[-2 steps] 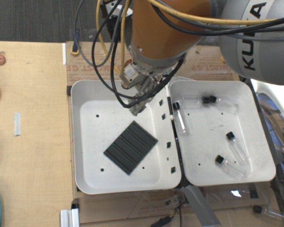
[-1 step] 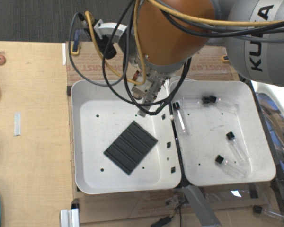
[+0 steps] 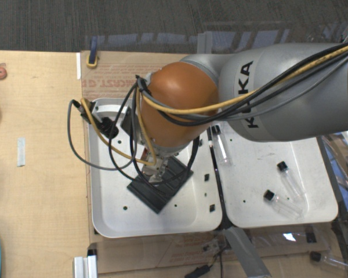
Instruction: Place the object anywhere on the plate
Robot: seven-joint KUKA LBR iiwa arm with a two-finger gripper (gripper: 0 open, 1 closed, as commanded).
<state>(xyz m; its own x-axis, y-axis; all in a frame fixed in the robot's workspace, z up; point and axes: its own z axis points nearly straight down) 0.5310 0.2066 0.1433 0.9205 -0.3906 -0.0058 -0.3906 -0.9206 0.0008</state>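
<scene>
Plate [image 3: 159, 189], dark and square, lies tilted in the left bin [image 3: 107, 213] at lower centre, the pincer [image 3: 155, 172] just above it; its grip I cannot tell. Clear tubes [image 3: 291, 185] with black caps lie in the right bin [image 3: 313, 213]. The worktop [image 3: 35, 201] spreads left.

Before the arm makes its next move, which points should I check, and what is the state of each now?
1. Gripper over the left bin: ok.
2. Gripper above the dark flat plate: ok.
3. Object seen between the fingers: cannot tell; the wrist hides them.
4. Object already on the plate: cannot tell.
5. Cables away from the plate: not ok; some hang across it.
6. Clear tubes lying in the right bin, away from the gripper: ok.
</scene>
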